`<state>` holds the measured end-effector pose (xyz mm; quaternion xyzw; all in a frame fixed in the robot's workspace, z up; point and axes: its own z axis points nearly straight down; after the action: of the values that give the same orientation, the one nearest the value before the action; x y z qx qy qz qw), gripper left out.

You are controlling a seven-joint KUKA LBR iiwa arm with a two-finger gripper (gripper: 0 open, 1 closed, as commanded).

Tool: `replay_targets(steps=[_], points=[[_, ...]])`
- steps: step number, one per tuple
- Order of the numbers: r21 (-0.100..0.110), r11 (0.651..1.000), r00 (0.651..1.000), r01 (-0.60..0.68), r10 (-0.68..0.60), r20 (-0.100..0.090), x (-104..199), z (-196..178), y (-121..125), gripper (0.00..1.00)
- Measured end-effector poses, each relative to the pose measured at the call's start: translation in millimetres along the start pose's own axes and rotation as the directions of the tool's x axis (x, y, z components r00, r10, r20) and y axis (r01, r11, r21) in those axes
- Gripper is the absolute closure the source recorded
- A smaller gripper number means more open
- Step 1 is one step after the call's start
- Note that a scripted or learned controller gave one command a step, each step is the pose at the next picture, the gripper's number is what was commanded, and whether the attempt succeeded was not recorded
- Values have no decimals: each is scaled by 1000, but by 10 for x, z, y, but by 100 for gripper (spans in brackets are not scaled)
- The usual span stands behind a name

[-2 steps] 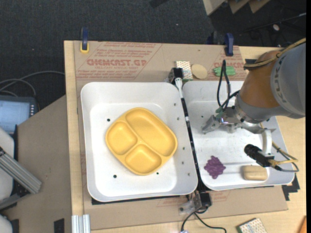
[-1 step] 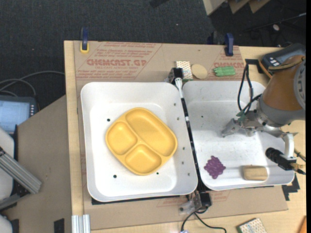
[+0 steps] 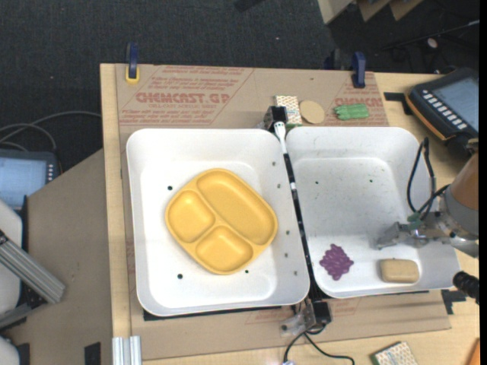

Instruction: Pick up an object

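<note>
**A:** What is happening on the bench, and what could be going wrong from here?

**B:** The gripper is hanging low in the lower right of the frame, inside the right bin. Its fingers are standing slightly apart, with nothing between them. A tan block is lying just below it, and a purple bunch of grapes is sitting a little to the left of that. Neither is being touched, as far as I can judge.

**A:** So where is the risk?

**B:** Both pieces are lying close to the bin's near wall. If the fingers are coming down off-centre, they could be nudging the block against the wall or closing on air. The grapes look small and lumpy, so they could be slipping out of a pinch. A dark cable is also trailing near the wrist and could be snagging.

**A:** And the containers?

**B:** Two white bins are sitting side by side. The left bin is holding a yellow divided plate, lying tilted at its centre. The right one is holding only the grapes and the block.
</note>
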<state>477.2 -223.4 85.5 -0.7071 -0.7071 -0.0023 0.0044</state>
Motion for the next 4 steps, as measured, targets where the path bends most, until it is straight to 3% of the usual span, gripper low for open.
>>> replay_targets(steps=[2,3,4], points=[[0,1000,1000,3,-3,1,32,8,24,0],[-5,1000,1000,1,-1,8,11,-91,29,100],[-6,1000,1000,4,-4,11,524,-299,139,100]])
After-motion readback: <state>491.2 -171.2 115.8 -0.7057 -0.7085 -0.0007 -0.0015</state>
